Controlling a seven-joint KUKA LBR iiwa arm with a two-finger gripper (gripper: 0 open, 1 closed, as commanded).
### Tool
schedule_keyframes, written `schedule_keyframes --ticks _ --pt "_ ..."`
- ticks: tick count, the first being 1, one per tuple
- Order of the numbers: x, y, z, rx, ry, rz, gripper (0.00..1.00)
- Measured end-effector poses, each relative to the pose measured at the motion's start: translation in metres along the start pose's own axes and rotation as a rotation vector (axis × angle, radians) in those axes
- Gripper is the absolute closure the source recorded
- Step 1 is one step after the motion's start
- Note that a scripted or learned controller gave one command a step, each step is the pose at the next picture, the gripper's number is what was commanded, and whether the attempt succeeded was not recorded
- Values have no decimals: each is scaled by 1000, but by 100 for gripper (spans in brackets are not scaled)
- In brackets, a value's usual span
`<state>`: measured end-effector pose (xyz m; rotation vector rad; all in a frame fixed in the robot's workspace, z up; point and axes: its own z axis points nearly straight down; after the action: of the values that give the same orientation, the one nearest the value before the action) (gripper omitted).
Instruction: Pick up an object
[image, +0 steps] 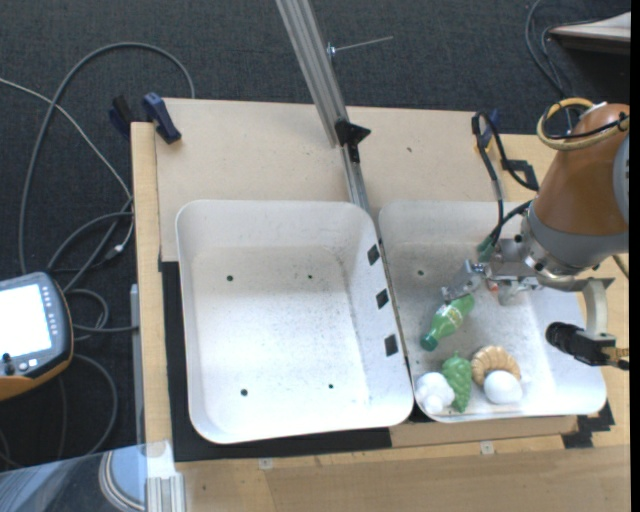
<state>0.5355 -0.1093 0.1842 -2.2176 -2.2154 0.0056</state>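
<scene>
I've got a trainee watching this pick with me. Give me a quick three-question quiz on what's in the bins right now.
1. True or false: the green bottle lies in the right bin.
2. Which sits nearest the right bin's front edge? A) the green bottle B) the white ball C) the gripper
3. Fill in: the arm wears an ______ band above the wrist.

Key: 1 true. 2 B; the white ball rests at the front beside a crumpled green item and a tan-and-white object. 3 orange.
</scene>
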Motion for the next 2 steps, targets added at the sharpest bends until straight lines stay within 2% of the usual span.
schedule_keyframes --ticks 1,2 --pt "0 0 64 2 1 -1 0" --pt "1 -1 94 -1 0 -1 0"
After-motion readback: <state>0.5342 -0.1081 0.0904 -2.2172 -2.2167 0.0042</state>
